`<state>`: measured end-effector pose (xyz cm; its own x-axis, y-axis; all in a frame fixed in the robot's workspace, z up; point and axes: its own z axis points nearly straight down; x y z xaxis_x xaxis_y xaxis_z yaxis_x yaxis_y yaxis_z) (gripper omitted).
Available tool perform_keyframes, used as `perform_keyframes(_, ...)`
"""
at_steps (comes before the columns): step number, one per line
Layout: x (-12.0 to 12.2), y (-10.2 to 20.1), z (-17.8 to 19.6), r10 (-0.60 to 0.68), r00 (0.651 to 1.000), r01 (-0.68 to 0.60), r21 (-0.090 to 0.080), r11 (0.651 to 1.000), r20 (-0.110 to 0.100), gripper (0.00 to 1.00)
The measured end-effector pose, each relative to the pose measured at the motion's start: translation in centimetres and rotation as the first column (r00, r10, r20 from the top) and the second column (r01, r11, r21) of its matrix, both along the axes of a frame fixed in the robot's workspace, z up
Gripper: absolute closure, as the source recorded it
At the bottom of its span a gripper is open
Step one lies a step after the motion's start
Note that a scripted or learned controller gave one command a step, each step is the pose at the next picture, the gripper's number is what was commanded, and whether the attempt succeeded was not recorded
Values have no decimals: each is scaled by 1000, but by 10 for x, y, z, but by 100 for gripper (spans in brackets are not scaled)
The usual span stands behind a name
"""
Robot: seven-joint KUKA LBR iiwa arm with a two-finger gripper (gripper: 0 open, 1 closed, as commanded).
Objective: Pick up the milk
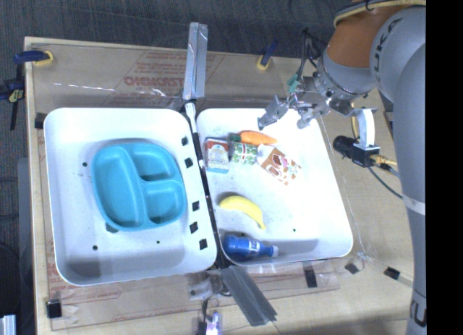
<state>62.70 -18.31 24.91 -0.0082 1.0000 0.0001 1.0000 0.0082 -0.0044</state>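
Milk carton (216,155) by the right bin's (329,181) left wall looks light and crushable, so I'd pinch its flat sides; gripper (288,116) is spread open, holding nothing.

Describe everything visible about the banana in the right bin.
The banana is yellow, curved and unpeeled, and looks like smooth plastic or real fruit; which one cannot be told. It lies flat on the floor of the right bin, toward the near side, one end pointing at the divider and the other toward the bin's near right. It lies apart from the blue bottle just below it.
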Motion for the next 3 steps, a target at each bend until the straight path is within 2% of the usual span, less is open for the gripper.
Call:
perform_keyframes(1,-27,-13,-122,115,993,-115,-1,993,3,0)
perform_keyframes(2,-54,21,-143,133,991,-133,0,991,1,0)
perform_keyframes(3,-73,-28,-74,192,981,-192,0,981,3,0)
